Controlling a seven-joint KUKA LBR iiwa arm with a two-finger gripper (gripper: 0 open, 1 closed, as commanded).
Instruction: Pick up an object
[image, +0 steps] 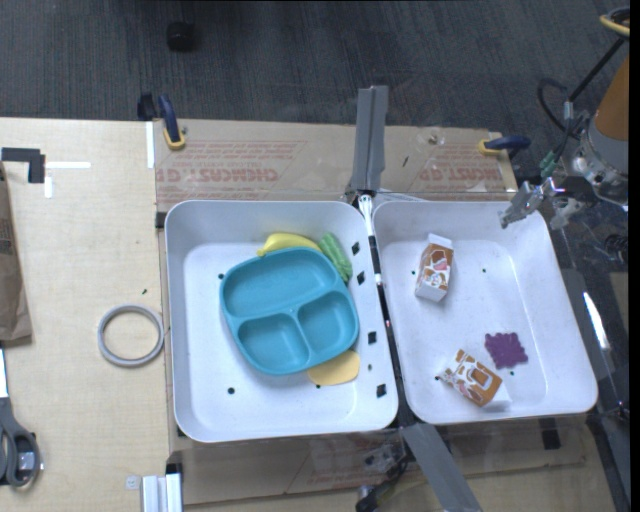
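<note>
The arm (606, 150) enters over the far right corner of the right bin (560, 300), its orange band at the picture's edge and cables looping around the wrist. The gripper (523, 206) hangs just above that bin's far rim, well apart from everything inside the bin. At this size and angle I cannot tell whether the claw is spread or closed, and nothing is seen in it. The right bin sits on a pale wooden bench (80, 250) and touches the left bin (190, 330) along its near-side wall. A sheet of cardboard (260, 165) with red print lies under both bins' far ends, and a grey metal bar (371, 140) runs away from the seam between them toward dark carpet (300, 50). A ring of tape (131, 334) lies on the bench beyond the left bin. Inside the right bin, a small white and brown carton (434, 270) lies toward the far left part, its long axis running roughly far to near with a slight tilt. A second carton (473, 380) lies near the front wall, its long axis slanting from far left to near right. A purple lump (506, 349) sits just beside the second carton, on its far right. The left bin holds a blue divided tray (290, 312) resting over yellow (285, 242) and green (338, 256) pieces.
</note>
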